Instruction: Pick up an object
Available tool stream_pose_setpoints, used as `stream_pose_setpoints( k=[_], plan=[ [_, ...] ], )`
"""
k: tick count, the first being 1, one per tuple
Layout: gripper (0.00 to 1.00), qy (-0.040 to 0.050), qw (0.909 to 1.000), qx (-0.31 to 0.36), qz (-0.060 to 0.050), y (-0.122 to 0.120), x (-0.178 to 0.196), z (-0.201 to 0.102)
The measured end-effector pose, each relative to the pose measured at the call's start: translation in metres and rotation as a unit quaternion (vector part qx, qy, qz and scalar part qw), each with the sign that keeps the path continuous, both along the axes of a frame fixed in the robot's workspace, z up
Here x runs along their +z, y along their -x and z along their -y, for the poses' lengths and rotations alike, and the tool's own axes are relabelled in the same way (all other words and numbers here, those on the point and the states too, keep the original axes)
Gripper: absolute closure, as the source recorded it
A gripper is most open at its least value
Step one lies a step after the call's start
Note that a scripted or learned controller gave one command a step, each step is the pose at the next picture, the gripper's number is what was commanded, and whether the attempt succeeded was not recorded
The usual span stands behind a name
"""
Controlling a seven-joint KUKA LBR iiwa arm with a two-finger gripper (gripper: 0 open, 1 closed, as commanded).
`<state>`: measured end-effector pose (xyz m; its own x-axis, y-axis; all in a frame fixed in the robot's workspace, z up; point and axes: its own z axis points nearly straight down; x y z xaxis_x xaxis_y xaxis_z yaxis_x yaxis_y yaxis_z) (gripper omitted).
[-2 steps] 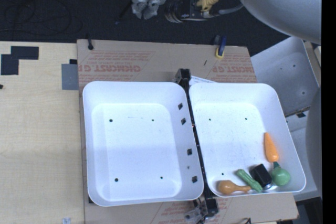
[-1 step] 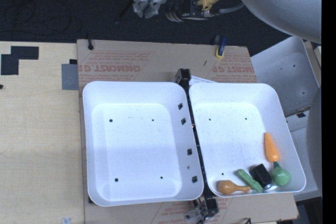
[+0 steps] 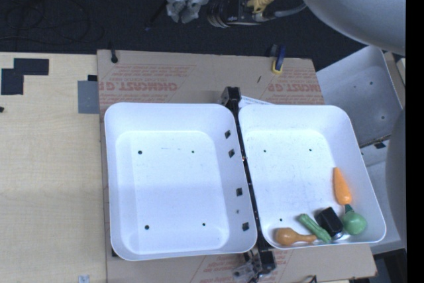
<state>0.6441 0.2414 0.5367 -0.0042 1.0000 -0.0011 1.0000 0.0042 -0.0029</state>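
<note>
Grey metal and clear plastic make up the pincer point(image 3: 192, 0), which hangs at the top of the view, well above and behind the two bins; whether it is clenched or released I cannot tell, and nothing is visibly held in it. Below it lies the brown cardboard sheet point(image 3: 199, 79) on the pale wooden desk point(image 3: 46, 175). On the sheet sit the shallow white left bin point(image 3: 112, 142) and the shallow white right bin point(image 3: 358, 142), side by side.

All the candidates crowd the right bin's near right corner: an orange carrot-shaped toy point(image 3: 342, 186) against the right wall, a small black block point(image 3: 329, 221), a round green piece point(image 3: 354, 223), a green stick point(image 3: 314, 227) and an orange-tan pear-shaped toy point(image 3: 293, 236).

The carrot toy looks the best choice: probably light, stiff, smooth plastic, a little slippery, not fragile. It lies slightly apart from the others, so closing across its thicker middle seems soundest, though the wall beside it leaves scant room.
</note>
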Motion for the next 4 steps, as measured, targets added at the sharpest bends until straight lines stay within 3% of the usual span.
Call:
stream_pose_setpoints(
  k=[4],
  plan=[
    [1.0, 0.0, 1.0, 0.003, 0.0, 0.0006, -0.0001, -0.0035]
  ],
)
